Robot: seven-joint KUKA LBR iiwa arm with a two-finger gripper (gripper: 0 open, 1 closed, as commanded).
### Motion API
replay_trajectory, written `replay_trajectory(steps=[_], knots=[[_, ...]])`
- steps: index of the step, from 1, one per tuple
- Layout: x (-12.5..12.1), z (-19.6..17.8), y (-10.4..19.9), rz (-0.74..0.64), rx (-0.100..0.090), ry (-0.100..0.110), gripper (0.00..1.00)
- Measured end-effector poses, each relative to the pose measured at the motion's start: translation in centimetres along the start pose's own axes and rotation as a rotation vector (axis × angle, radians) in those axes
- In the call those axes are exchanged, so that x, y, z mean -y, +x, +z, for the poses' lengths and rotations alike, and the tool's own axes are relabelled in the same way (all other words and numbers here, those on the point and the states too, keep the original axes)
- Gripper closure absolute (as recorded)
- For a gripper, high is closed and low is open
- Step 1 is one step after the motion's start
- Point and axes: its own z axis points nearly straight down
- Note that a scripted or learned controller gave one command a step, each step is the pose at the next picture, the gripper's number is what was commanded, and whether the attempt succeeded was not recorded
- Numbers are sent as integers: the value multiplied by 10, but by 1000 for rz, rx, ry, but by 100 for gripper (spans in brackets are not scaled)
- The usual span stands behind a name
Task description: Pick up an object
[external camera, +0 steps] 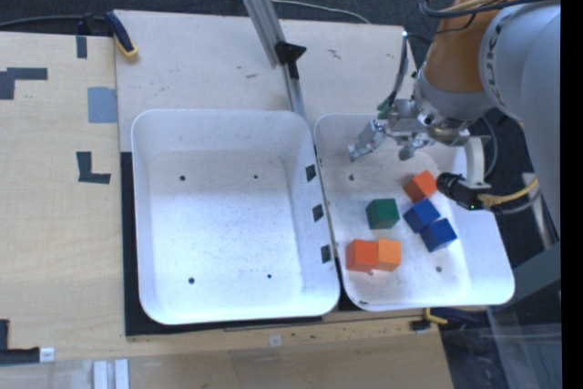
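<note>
The gripper (369, 144) hangs over the far part of the right bin (474, 287), its metal fingers pointing toward the rim shared with the left bin (146, 196); how far apart they stand cannot be told from this slant, and nothing shows between them. The bin floor under and just before the gripper is bare white. The blocks lie nearer the camera and well apart from the fingers: a green block (383, 214) closest, a small orange-red block (420, 187) to its right near the wrist cable, two blue blocks (430, 225) touching one another just beside it, and a pair of orange blocks (373, 255) side by side near the bin's near edge. The left bin's floor shows open white with a few dark specks. The arm (492, 41) fills the right side above the bin's far corner. A slanted metal rail (260, 0) crosses the bench (55, 105) behind both bins.
</note>
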Motion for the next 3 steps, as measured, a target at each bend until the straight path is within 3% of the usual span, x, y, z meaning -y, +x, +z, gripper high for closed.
replay_trajectory(steps=[1,2,3], knots=[[34,100,-34,6,0,17,0],[55,102,-12,3,1,5,0],[55,93,-12,3,-1,7,100]])
